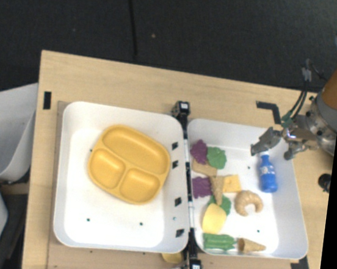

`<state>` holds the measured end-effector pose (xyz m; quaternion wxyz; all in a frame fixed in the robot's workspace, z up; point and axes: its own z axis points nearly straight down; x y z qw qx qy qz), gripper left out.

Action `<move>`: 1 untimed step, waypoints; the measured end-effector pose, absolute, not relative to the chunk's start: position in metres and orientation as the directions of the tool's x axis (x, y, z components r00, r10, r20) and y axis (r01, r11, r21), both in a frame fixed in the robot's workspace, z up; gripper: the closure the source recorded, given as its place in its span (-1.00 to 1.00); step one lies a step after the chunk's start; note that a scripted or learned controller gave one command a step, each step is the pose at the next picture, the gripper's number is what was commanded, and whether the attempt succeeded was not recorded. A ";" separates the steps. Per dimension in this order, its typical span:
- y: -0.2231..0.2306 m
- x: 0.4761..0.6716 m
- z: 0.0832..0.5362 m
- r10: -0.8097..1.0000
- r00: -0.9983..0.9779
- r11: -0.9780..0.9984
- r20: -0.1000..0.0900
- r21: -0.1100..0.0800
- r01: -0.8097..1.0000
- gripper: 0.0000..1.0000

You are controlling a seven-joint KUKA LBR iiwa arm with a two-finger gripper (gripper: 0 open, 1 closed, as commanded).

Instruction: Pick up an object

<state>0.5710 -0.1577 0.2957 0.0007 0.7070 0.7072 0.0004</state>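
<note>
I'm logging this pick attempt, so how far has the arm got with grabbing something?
Done: the gripper is over the right bin, just above the blue bottle. In hand: nothing shows between its fingers; they look spread. Left: closing on an object and lifting it. The bottle, croissant and other toy foods lie in the bin, and the yellow tray sits in the left bin.
</note>
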 end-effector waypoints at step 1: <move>-0.048 0.602 0.353 1.000 -0.014 0.014 0.002 0.008 1.000 -1.00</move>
